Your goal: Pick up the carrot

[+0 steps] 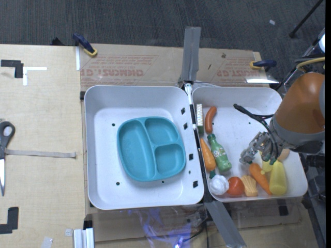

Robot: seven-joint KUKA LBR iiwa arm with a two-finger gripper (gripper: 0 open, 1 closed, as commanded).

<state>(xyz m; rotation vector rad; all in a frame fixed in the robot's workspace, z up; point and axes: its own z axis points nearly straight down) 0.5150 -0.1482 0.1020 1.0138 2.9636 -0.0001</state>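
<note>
From the camera view, looking down on both bins, we see the left bin (98, 154) holding a teal divided plate (151, 149) with three compartments, lying flat near its middle. The right bin (232, 94) holds the toys. Along its left wall lies a red sausage (209, 119) at the top, below it a green bottle (220, 154), and just beside the bottle, against the wall, an orange carrot (207, 155) lying lengthwise. Near the bin's lower edge we see a white garlic bulb (219, 185), a red tomato (236, 186) touching it, and a pale yellow ridged piece (250, 186) beside the tomato. A second carrot (260, 176) lies slantwise toward the lower right, next to a yellow bottle (277, 179).

The arm (302, 110) reaches in from the right, its orange band above the wrist. The gripper (257, 150) hangs just above the second carrot's upper end, close to the yellow bottle. We cannot tell whether it is released or clenched, and nothing shows as grasped.

Left of the bins, scissors (4, 154) lie on the wooden bench (41, 190).
</note>
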